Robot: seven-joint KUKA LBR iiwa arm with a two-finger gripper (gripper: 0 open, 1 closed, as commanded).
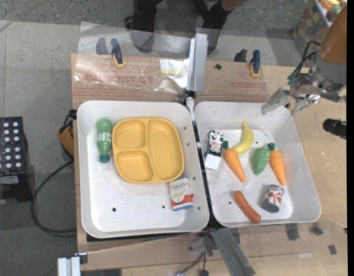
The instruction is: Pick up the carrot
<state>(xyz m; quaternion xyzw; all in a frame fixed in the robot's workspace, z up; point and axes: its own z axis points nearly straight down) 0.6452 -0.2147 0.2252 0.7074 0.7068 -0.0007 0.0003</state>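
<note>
While the tool (292, 99) hangs spread and empty over the right bin's (300, 154) far right corner, two carrots lie below: one (235, 164) mid-bin, one (277, 164) touching the green fruit (260, 160); it may nudge neighbours or pinch wrongly.

You see two orange carrots with green tops in the right bin (297, 154): one carrot (234, 164) beside the banana (245, 138), another carrot (277, 164) right of the strawberry (260, 160), both lying flat.
</note>
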